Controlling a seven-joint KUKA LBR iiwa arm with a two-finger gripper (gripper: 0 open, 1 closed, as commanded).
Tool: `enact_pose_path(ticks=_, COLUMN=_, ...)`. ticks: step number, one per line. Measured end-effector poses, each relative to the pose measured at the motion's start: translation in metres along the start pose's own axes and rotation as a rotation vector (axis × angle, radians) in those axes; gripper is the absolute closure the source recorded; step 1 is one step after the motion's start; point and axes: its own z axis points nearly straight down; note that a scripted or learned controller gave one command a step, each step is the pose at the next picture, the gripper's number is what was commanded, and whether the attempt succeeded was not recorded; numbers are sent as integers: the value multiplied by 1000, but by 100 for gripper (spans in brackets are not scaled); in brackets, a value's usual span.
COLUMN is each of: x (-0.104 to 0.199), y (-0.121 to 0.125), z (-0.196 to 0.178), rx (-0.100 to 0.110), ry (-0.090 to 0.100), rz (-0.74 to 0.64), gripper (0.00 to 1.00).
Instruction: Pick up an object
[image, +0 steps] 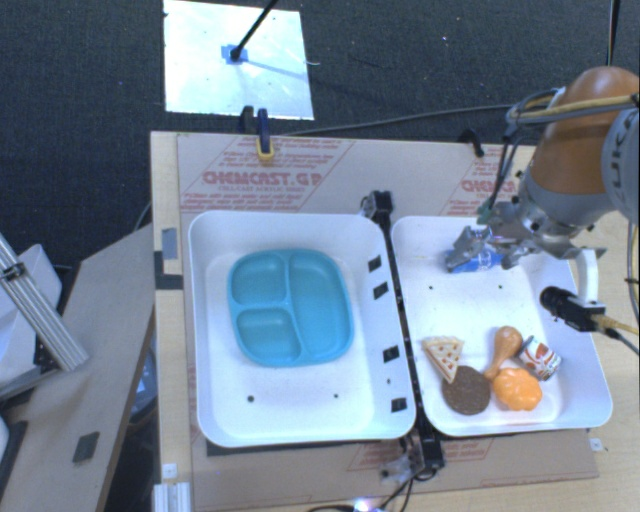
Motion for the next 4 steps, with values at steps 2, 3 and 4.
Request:
enact_pose_path(ticks=2, x=1, y=8, z=54, rx=-10, ry=-1, rz=0, gripper=0)
enact_pose_path(ticks=3, x=4, y=3, z=98, rx=-9, ry=-1, rz=1, gripper=0)
enact_pose_path(ticks=4, x=5, y=3, z=133, rx=-10, ry=-1, rz=1, gripper=0)
